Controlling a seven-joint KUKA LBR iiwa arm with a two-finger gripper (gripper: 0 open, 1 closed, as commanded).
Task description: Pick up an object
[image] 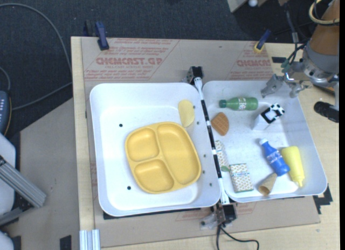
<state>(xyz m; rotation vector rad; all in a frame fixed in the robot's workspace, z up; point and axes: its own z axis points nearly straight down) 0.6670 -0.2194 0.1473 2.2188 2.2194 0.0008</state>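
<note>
Pincer (pixel 280 84) hovers over right bin (pixel 318 160) far edge, finger state unclear. Green bottle (pixel 239 103) lies just left. Risk: round bottle rolls away under off-centre descent.

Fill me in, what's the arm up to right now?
The arm's hand is at the far right corner of the right bin, near the green bottle; I see nothing held. The blue bottle, yellow bottle and small box lie untouched. The left bin holds a yellow divided plate.
</note>
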